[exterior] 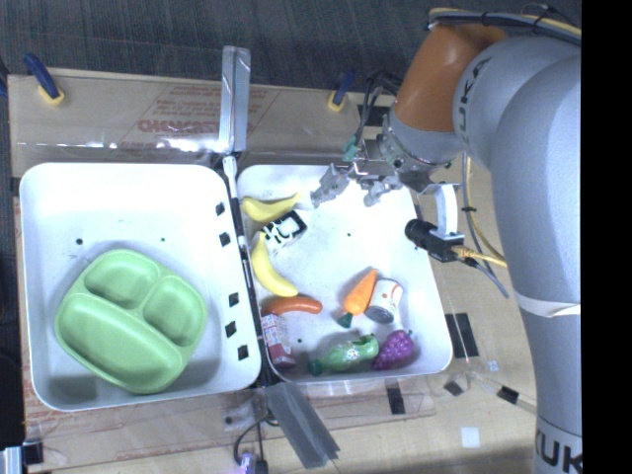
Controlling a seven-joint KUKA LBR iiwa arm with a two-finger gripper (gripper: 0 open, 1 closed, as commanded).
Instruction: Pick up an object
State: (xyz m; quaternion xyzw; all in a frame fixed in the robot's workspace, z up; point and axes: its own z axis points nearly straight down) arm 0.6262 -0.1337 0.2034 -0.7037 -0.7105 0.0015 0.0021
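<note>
The gripper (347, 187) was seen at the upper centre of the frame, over the top edge of the right bin (427, 304), its two fingers spread apart with nothing held between them. The fingertips were pointed toward the left, near a yellow banana (267, 207) lying at the bin's upper left corner. Just below that, a small black-and-white item (284, 230) and a second banana (270, 271) were placed. Lower in the bin, a sausage (292, 305), a carrot (359, 291), a white can (386, 299), a green bottle (346, 355) and purple grapes (396, 347) were scattered. A green divided plate (128, 319) was set in the left bin (39, 191).
</note>
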